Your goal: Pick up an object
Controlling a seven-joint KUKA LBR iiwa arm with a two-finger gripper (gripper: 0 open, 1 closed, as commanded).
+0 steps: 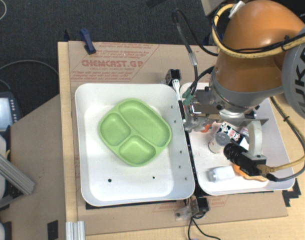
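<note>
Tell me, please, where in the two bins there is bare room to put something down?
Left bin: bare floor around the green divided plate, widest along the left wall and the front edge. Right bin: crowded; the arm covers it, with small objects beneath.

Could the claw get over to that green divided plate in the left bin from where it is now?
Probably yes. The green divided plate lies alone and uncovered in the left bin, nothing on it. The arm hangs over the right bin, just across the low walls between them.
</note>
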